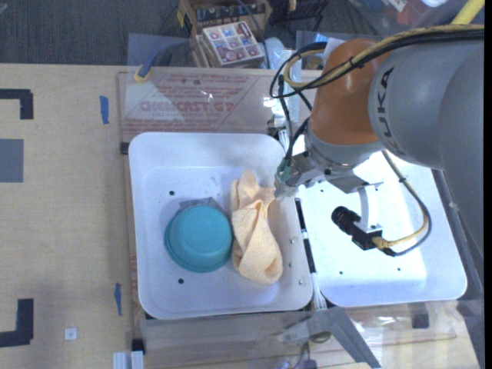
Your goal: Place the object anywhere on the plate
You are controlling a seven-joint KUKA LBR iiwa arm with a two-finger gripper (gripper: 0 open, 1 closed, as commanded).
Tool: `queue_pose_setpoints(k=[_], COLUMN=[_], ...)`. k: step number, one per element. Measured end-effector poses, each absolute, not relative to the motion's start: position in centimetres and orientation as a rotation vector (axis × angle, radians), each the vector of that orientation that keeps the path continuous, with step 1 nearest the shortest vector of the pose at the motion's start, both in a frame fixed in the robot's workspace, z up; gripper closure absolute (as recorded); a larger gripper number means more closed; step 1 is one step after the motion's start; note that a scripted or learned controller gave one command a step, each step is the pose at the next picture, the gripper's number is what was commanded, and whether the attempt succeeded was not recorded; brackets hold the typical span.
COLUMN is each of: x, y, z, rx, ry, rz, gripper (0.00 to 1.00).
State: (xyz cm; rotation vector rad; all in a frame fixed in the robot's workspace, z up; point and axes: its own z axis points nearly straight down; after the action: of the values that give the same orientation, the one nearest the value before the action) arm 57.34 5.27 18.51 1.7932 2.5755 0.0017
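Note:
A turquoise round plate [198,238] sits in the left white bin [154,167], near its front left. A crumpled pale yellow cloth [254,233] lies right beside it, touching its right rim and stretching along the bin's right wall. My gripper [284,181] hangs at the cloth's upper right corner, just over the wall between the two bins. Its tip is at or on the cloth's top edge; the wrist hides the contact.
The grey arm with its orange band [346,98] fills the space above the right bin [400,283]. A black connector on a yellow cable [355,227] dangles over that bin. A clear sheet [192,106] lies behind the left bin.

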Motion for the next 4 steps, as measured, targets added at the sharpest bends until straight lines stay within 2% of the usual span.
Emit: queue_pose_setpoints(k=[1, 2, 3, 4], x=[55.8, 53.5, 54.9, 51.5], y=[9.3, 16.1, 21.5, 21.8], z=[18.9, 20.4, 16.4, 12.9], rx=[1.875, 2.021, 2.201, 2.235], ry=[2.523, 2.403, 2.240, 2.174], rz=[-0.001, 0.002, 0.001, 0.067], gripper=[1.00, 1.00, 1.00, 1.00])
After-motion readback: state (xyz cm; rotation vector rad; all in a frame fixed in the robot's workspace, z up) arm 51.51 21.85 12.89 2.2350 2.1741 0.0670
